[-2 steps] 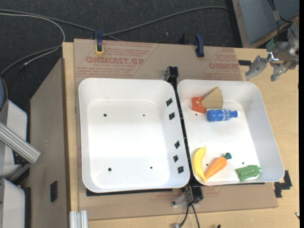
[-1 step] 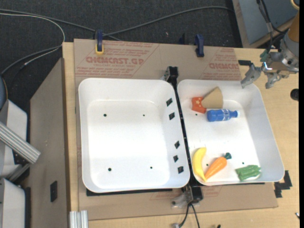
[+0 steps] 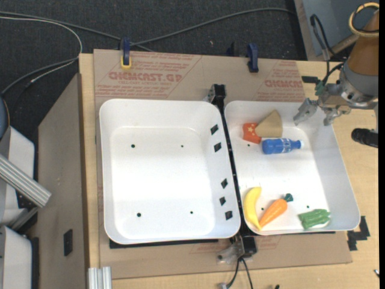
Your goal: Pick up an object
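Note:
The right bin (image 3: 328, 161) holds a blue bottle (image 3: 280, 145) lying on its side, a red block (image 3: 251, 132) and a tan wedge (image 3: 271, 124) near its far end. A yellow banana (image 3: 252, 206), an orange carrot (image 3: 274, 211) and a green toy (image 3: 314, 218) lie at its near end. My gripper (image 3: 315, 114) hangs over the bin's far right corner, to the right of the bottle, fingers spread open with nothing between them.
The left bin (image 3: 120, 161) sits beside the right one, with a black divider strip (image 3: 224, 155) between them. Blue clamps (image 3: 126, 52) hold the cardboard base at the back. Cables run across the dark floor behind.

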Controlling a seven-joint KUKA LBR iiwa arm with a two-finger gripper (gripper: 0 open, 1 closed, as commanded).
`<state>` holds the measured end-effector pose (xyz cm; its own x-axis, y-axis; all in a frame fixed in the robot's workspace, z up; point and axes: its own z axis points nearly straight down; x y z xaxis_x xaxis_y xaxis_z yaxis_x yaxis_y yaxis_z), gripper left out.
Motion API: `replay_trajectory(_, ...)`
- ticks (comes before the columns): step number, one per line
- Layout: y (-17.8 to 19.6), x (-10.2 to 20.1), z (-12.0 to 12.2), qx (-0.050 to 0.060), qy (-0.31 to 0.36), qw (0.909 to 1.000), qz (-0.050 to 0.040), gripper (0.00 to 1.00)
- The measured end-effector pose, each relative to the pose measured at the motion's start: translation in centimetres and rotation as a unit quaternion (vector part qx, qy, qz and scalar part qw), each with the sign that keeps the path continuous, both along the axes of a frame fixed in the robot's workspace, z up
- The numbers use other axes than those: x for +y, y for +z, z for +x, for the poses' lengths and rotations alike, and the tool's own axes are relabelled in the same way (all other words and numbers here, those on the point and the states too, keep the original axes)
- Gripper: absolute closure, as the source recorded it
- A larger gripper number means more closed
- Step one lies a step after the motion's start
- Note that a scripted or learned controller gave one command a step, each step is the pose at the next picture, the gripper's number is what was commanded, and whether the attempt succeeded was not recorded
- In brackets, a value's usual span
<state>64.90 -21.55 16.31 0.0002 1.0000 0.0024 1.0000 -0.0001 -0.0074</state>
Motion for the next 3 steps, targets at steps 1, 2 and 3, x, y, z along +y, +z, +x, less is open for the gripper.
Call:
replay_trajectory(1,-4.3,0.2,0.1,-0.001,0.001,1.0000,-0.0002,0.00)
replay_trajectory(2,-2.7,0.2,0.4,-0.005,0.002,1.0000,-0.0015,1.00)
replay_trajectory(3,1.9,-0.1,0.0,-0.007,0.000,1.0000,-0.0021,1.00)
